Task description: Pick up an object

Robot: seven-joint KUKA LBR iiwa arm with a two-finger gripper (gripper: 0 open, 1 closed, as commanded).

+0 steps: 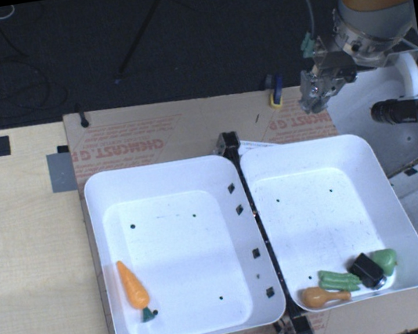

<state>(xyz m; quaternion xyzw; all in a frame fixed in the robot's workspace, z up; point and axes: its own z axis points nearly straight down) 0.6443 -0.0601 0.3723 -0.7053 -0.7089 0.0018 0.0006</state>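
A grey robot arm with an orange band reaches in from the right, its end effector (pixel 322 94) hanging above the table beyond the far edge of the right bin (pixel 392 195). Whether it is apart or together cannot be told from this angle.

The main risk lies in the right bin's near corner, where a tan gourd-shaped toy (pixel 324 296), a green bean pod (pixel 339 280), a black block (pixel 367 270) and a green leafy piece (pixel 384 258) crowd together, touching or overlapping. A grasp there could hit the bin wall or nudge a neighbour aside and close on nothing.

The easier target is a toy carrot (pixel 133 285): orange, tapered, smooth, with a small dark green stub. It lies alone by the left wall of the left bin (pixel 163 179).
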